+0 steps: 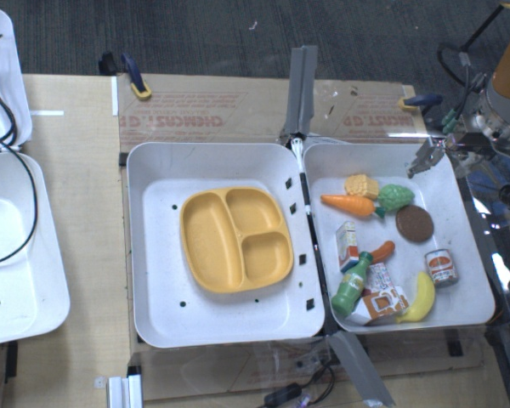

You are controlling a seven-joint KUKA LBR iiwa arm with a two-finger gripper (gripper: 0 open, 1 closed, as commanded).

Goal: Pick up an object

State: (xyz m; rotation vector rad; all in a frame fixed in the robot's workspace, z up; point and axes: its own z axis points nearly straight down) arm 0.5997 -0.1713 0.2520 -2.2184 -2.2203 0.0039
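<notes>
My gripper [423, 161] hangs over the far right corner of the right bin [469, 228], above and to the right of the food toys, with nothing seen in it. Below it lie a yellow corn piece [361, 185], an orange carrot [348, 204], a green leafy vegetable [395, 196] and a brown disc [414, 223]. Nearer the front are a small carton [347, 243], a red sausage [382, 250], a green bottle [351, 286], a printed packet [382, 300], a tin can [440, 268] and a banana [418, 300].
The left bin [153, 228] holds a yellow divided plate [236, 238]. A grey post [301, 92] rises between the bins at the back. Cables and the arm's wrist [493, 117] crowd the right side. White trays [8, 245] sit at the far left.
</notes>
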